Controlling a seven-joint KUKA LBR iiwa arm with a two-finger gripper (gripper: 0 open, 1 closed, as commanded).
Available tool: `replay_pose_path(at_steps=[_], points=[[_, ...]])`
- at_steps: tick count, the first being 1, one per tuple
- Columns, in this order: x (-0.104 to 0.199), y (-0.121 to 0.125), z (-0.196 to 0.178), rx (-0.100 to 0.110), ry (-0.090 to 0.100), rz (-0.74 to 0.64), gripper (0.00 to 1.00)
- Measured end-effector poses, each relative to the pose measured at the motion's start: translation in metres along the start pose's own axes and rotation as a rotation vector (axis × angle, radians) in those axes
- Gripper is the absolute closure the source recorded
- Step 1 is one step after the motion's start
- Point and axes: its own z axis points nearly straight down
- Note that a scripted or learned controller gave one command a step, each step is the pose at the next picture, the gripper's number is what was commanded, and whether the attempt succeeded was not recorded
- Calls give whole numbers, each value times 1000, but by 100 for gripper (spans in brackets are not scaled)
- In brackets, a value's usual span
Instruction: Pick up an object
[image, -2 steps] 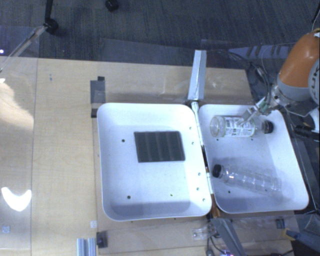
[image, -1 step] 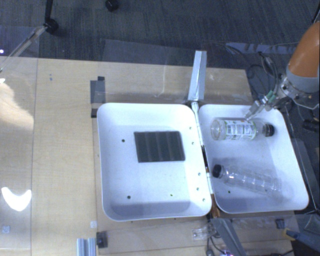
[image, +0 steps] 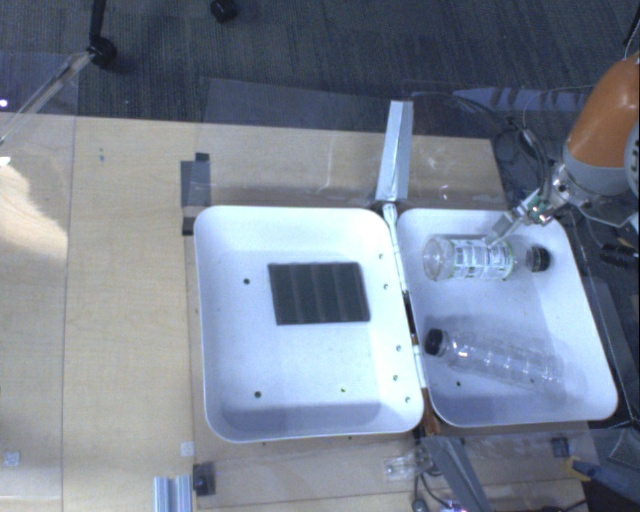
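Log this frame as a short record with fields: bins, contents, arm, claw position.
left bin: holds a dark ridged mat lying flat near its middle
right bin: holds two clear plastic bottles, both on their sides
upper bottle: dark cap toward the right
lower bottle: dark cap toward the left
arm: reaches in from the right, above the right bin's far corner
claw: at the upper bottle's right end; grip unclear

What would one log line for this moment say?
task: pick up an object | gripper: at upper bottle, right bin | grasp: unconfirmed | lower bottle: lying untouched | left bin: dark pad
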Motion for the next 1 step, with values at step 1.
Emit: replay_pose_path(at_steps=[1], points=[[-2,-1,3,3,2,-73,0]])
